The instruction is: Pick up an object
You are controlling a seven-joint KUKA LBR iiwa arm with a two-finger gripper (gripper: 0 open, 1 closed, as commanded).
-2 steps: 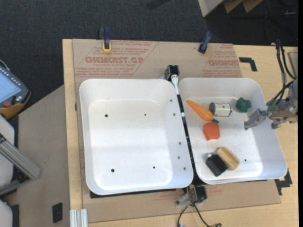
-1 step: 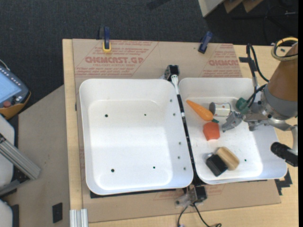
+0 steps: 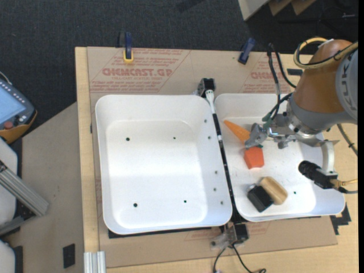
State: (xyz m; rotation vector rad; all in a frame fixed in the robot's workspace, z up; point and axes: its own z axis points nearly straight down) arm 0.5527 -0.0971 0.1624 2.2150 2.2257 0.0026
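Your claw [image 3: 257,141] hangs low over the right-hand shallow white plastic bin [image 3: 284,209], just above the small orange-red block [image 3: 254,158]. You cannot tell from this slanted view whether it is released or clenched; nothing is seen held in it, so treat the block as not yet picked.

That block looks like the object in hand. It sits near the middle of the right bin, close to the divider between the bins. Just beside it, up and to the left, lies a slim orange carrot-shaped piece [image 3: 236,129], close enough to the claw to get caught up in the grab. Nearer the front rim lie a black rectangular block [image 3: 259,198] and a tan rounded piece [image 3: 274,190], touching each other and well apart from the orange-red block.

To do this well, centre over the orange-red block alone before you commit, keeping off the carrot-shaped piece. Come straight down, so the block is not nudged sideways toward the divider. Close squarely on two opposite flat faces, not across a corner; a corner grip would likely twist it out. Lift slowly and check the block rises with you.

The left-hand white bin [image 3: 108,112] rests beside it on the worktop [image 3: 85,152].
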